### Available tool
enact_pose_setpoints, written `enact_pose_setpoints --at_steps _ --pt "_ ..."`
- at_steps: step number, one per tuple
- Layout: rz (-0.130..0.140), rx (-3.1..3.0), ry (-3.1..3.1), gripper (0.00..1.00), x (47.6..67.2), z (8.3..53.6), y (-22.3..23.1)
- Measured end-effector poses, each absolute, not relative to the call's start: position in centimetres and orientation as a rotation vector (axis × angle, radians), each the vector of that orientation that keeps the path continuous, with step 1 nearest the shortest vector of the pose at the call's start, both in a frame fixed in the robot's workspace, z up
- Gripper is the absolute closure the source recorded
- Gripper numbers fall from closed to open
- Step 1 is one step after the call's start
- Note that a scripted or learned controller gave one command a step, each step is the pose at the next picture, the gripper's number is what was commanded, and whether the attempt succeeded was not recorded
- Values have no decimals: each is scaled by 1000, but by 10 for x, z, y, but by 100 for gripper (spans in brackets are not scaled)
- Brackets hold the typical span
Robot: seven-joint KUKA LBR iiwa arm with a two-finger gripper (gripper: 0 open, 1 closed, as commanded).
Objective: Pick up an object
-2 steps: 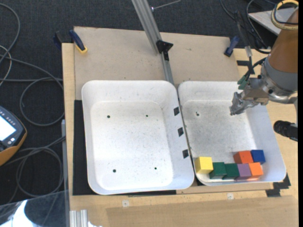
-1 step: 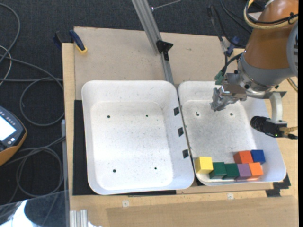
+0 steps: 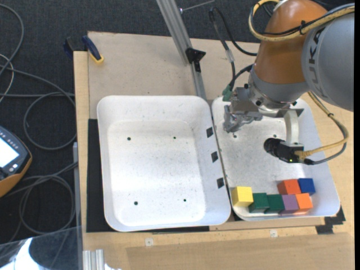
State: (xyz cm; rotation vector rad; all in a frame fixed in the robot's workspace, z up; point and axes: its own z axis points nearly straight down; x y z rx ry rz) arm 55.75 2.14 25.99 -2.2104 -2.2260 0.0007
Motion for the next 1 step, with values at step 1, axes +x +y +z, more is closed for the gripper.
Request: enact_pose_setpoints --at_steps 1 --pt "3 -2211 -2225 100 562 238 68"
